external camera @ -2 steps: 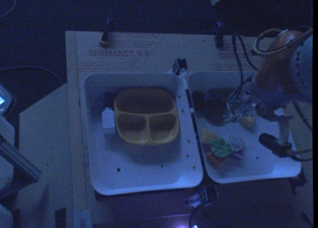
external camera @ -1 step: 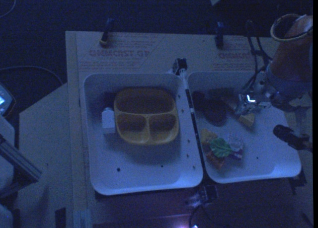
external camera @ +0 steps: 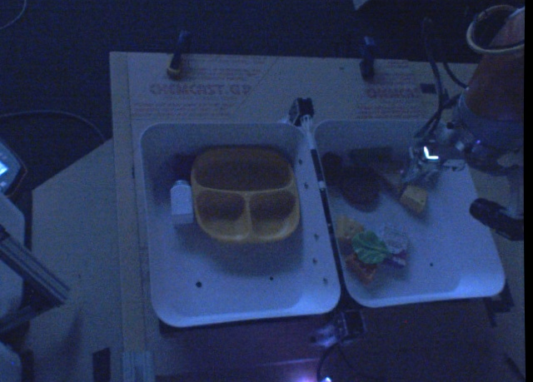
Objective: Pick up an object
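Dim, blue-tinted lighting; detail is limited.

Nearest the camera: front rims of the two white bins, the left bin and the right bin, sitting side by side and touching along a central divider.

Right bin, front part: a small cluster of objects, with a green item on top of a mixed pile showing red and pale pieces. Individual pieces cannot be identified.

Further back in the right bin: a yellowish block, and to its left a dark round object, near but apart.

Left bin, middle: a yellow divided tray with three compartments, lying flat. A small white bottle stands just beside its left edge.

Gripper is low over the back of the right bin, directly above and just behind the yellowish block. Finger state cannot be resolved in this light. The arm enters from the right.

Farthest: two clamps on the bench's back edge.
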Robot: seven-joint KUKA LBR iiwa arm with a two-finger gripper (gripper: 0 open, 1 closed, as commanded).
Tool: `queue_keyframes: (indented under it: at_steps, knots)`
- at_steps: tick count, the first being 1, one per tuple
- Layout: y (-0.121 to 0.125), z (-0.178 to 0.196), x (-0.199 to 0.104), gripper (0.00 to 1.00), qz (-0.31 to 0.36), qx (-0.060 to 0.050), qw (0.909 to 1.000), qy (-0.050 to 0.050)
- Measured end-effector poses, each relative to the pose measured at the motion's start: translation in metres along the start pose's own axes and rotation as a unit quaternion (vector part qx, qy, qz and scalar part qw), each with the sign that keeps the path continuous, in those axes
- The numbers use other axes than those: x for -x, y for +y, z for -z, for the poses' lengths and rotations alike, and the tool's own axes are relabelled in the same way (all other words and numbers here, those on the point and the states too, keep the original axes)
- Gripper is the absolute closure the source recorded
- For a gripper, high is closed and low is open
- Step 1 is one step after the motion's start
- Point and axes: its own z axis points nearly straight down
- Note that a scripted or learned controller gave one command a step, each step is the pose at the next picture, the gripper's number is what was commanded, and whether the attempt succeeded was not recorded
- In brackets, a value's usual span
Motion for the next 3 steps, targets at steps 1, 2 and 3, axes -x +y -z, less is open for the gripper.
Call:
queue_keyframes:
  at_steps: [1,2,3]
  knots:
    - [-0.010,-0.011,-0.052,1.00,0.002,-0.005,1.0000,0.002]
    - [-0.028,-0.011,-0.110,1.00,0.002,-0.005,1.0000,0.003]
    - [-0.031,-0.007,-0.149,1.00,0.002,-0.003,1.0000,0.002]
